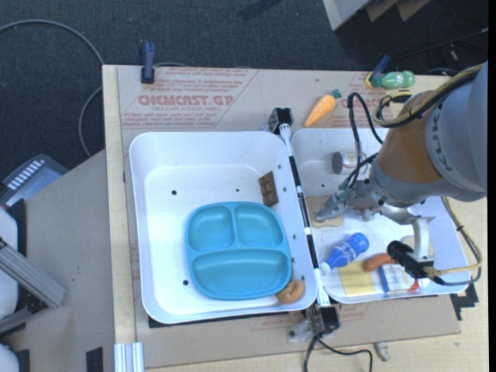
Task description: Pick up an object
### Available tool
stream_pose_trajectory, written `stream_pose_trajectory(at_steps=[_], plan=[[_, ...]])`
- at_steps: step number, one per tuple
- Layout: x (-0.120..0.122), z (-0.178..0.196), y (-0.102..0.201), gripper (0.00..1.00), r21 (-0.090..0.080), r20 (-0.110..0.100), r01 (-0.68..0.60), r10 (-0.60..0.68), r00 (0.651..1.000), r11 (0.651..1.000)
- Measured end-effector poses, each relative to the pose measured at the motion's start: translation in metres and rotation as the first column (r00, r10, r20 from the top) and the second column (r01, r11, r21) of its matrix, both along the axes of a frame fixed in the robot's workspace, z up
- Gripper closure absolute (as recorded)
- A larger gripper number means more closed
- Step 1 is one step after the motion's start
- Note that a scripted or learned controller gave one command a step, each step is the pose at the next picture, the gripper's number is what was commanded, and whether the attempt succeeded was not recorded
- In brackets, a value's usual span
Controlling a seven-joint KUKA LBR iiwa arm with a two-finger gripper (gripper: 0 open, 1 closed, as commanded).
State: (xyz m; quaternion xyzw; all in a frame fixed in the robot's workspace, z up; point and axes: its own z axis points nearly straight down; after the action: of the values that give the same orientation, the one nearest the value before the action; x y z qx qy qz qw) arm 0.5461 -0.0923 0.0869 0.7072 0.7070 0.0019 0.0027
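- Your gripper [335, 208] hangs low over the left side of the right bin [314, 155]. You cannot tell from this view whether it is released or clenched, and nothing shows held in it.
- Just under its tip lies a tan piece [328, 218], flat on the bin floor close to the wall shared with the other bin. I judge this to be the object to pick.
- It looks thin, light and likely soft or foamy, so it should not break. Being so flat, it gives you little height to pinch; take it across its narrow width, pressing down to the floor, and expect it to slide or tip.
- The nearby wall leaves little room on that side, so approach straight down.
- Near it, toward you, a blue bottle [346, 251] lies on its side. It is round and smooth, so likely to roll if nudged.
- Beyond the bottle sit an orange sausage [377, 261] and a yellow block [359, 280], close together; a sweep that way would crowd them.
- A small grey cylinder [339, 162] lies at the bin's far end, apart from the tan piece.
- In the left bin [178, 177], well away, are a blue plate [236, 250], a brown bar [268, 189] and a brown cookie [291, 291].
- A carrot [320, 109] lies on the bench outside the bins.
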Motion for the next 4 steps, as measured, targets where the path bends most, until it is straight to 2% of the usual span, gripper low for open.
stream_pose_trajectory(at_steps=[2, 3, 4], plan=[[-0.0121, 0.0003, -0.0022, 0.0, -0.001, 0.002, 0.001, -0.001, 1.0, 1.0], [-0.0119, 0.0101, -0.0011, 1.0, 0.001, 0.002, 0.0, 0.0, 1.0, 1.0], [-0.012, 0.01, -0.0011, 0.0, 0.001, 0.001, 0.0, 0.0, 1.0, 1.0]])
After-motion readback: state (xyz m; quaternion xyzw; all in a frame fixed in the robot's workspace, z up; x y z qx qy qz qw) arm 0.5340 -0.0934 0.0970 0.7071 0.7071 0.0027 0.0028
